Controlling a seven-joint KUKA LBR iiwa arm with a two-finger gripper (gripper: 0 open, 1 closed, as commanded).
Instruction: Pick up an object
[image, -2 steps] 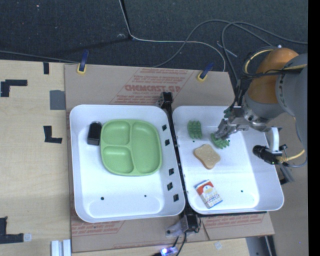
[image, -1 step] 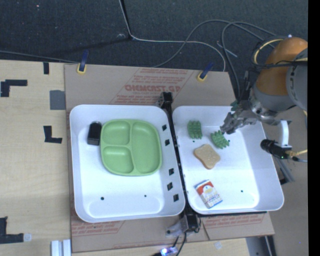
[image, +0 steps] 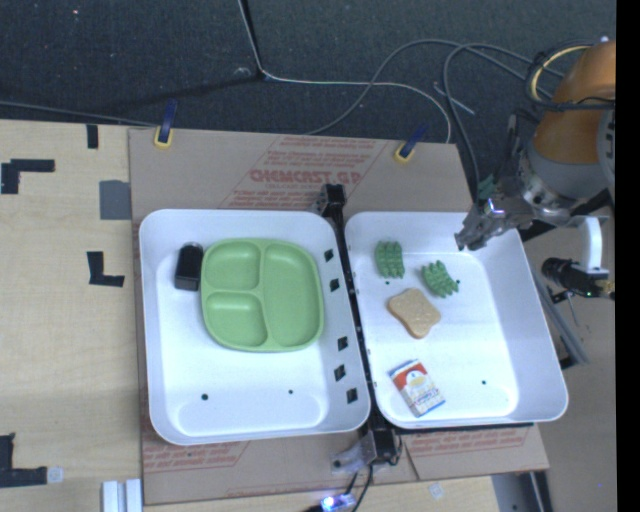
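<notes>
Arm poised at the right bin's far corner, four items lying loose below it.

The gripper (image: 472, 236) hangs over the right bin (image: 520, 330) at about two o'clock from that bin's middle, near the far rim, and whether it is spread or pressed together I cannot tell; nothing shows between its tips. Toward twelve o'clock in the bin sit two green toys, one green piece (image: 389, 259) and a second green piece (image: 439, 278) just beside it at its four o'clock. A tan bread slice (image: 414, 312) lies at the bin's centre, and a small red-and-white packet (image: 417, 387) lies at six o'clock. Over in the left bin (image: 170, 400), a green divided plate (image: 263, 295) with a black block (image: 188, 267) touching it at nine o'clock.
</notes>
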